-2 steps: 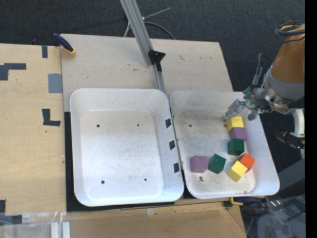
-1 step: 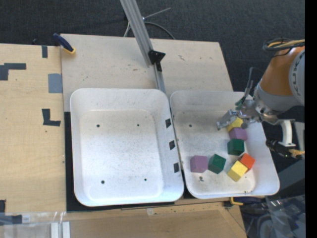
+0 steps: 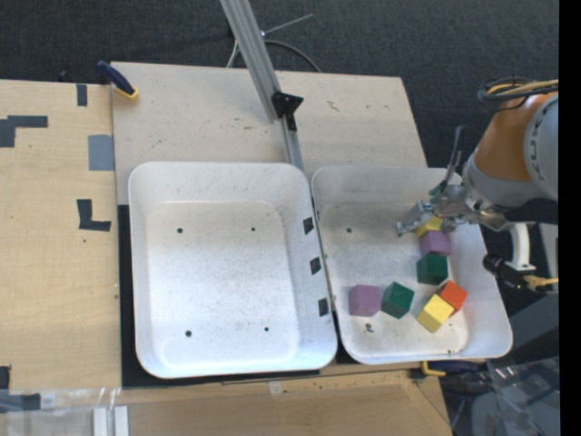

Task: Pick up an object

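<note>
- The bench [image 3: 54,271], its front edge nearest the camera, carried both bins, with grey tape marks along its left side.
- The left bin [image 3: 218,184] sat beside the right one, their inner rims touching, likely so things could go from one to the other.
- The right bin [image 3: 363,189] held all the blocks, gathered toward its right and front.
- The KUKA arm [image 3: 513,153] reached in from the right, bent low over the right bin's far right part.
- The gripper [image 3: 434,214] hung just above a purple block [image 3: 437,242], with something yellow right under it; whether the jaws were apart or together I could not tell, nor whether anything sat between them.
- Pickable blocks: that purple block, a dark green cube [image 3: 432,268] just below it, an orange cube [image 3: 453,294] touching a yellow cube [image 3: 437,312], another green cube [image 3: 398,300] and a lilac cube [image 3: 365,300] side by side.
</note>
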You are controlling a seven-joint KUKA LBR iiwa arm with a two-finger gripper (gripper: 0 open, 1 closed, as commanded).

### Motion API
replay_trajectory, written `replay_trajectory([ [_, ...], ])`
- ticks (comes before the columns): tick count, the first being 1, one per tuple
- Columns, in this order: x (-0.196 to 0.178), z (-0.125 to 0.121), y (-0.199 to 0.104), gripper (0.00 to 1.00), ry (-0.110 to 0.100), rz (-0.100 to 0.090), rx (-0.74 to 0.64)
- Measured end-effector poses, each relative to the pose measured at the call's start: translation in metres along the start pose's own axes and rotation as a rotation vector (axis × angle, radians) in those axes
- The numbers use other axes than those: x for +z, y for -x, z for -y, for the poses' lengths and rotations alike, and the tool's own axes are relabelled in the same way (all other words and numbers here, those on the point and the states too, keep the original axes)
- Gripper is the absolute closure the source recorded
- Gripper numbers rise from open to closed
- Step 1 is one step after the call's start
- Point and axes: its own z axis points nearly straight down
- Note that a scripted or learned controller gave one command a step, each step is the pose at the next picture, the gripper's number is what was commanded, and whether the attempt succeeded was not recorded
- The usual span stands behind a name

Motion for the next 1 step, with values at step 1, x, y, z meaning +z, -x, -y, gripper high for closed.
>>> replay_trajectory([
  [1, -0.0078, 0.0, 0.0006, 1.0, 0.0, 0.002, -0.001],
])
